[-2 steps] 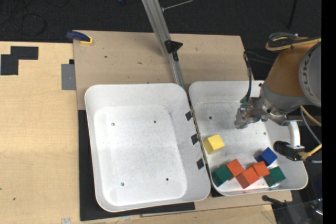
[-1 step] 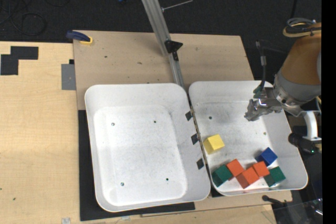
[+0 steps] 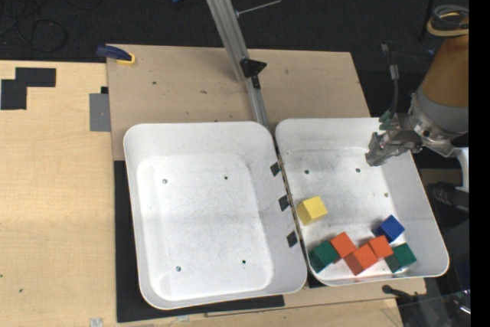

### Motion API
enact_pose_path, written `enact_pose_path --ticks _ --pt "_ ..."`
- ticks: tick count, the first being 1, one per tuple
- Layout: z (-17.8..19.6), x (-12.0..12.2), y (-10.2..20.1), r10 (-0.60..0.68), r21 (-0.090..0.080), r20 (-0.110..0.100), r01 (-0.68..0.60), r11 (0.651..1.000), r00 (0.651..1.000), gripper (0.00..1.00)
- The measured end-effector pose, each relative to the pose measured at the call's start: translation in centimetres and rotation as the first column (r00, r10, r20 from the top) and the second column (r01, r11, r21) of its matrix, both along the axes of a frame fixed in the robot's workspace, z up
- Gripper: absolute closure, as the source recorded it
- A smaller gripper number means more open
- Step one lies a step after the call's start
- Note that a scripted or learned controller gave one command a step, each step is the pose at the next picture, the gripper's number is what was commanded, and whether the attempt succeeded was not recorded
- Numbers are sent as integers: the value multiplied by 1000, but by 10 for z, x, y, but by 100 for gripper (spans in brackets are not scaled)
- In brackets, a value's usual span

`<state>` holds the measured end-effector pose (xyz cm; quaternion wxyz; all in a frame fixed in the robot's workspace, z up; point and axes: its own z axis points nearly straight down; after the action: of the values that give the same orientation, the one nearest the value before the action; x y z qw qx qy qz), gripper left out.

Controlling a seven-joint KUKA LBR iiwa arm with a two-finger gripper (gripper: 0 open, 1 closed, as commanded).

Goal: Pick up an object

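The right bin [image 3: 337, 145] holds a yellow cube [image 3: 311, 210] near its left wall. A cluster lies at its front right: a blue cube [image 3: 391, 228], two orange blocks [image 3: 343, 244] [image 3: 370, 254] and two green blocks [image 3: 324, 255] [image 3: 401, 258]. My gripper [image 3: 377, 153] hangs over the right bin's back right part, well behind the cluster and to the right of the yellow cube. Nothing shows between its fingers.
The left bin [image 3: 153, 142] stands beside the right one, with black clips [image 3: 283, 202] along the shared wall. A slanted aluminium rail [image 3: 228, 27] rises behind the bins. A blue and yellow clamp [image 3: 116, 53] lies on the bench's far left corner.
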<state>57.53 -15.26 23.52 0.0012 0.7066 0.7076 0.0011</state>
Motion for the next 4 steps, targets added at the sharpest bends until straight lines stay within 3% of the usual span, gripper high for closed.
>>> enact_pose_path --ticks 1,4 --pt "63 -2 -3 0 -1 2 0 1000 1000 100" --pt "6 21 161 2 2 -10 -2 1000 1000 100"
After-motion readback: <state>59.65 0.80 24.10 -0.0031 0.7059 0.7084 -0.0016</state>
